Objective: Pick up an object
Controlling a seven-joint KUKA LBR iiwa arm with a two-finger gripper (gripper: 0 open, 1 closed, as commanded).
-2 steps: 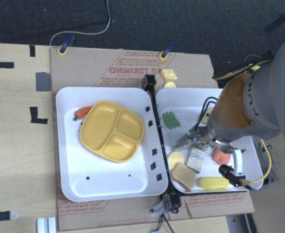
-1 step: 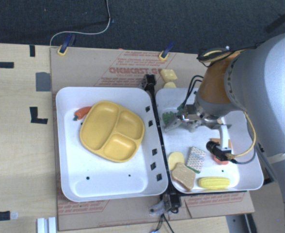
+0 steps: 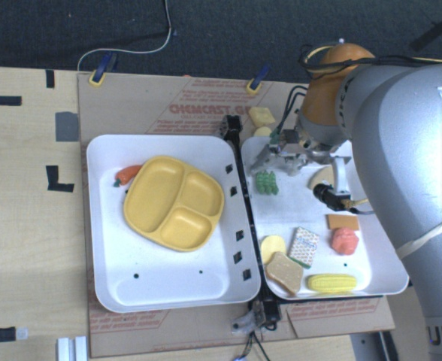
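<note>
Green toy: the green toy (image 3: 265,182) lay in the right bin (image 3: 379,277), near its upper left corner, just below the gripper (image 3: 281,150).
Handling: it looked small, light and bumpy, probably stiff plastic; I judged a pinch across its narrow sides safest.
Jaws: hidden among the wrist hardware, so how far they stood open could not be told; nothing was seen between them.
Neighbours: bread slice (image 3: 284,272), corn cob (image 3: 331,283) and red piece (image 3: 344,241) lay well apart along the bin's lower part.
Left bin: the left bin (image 3: 108,277) carried a yellow divided plate (image 3: 174,202).
</note>
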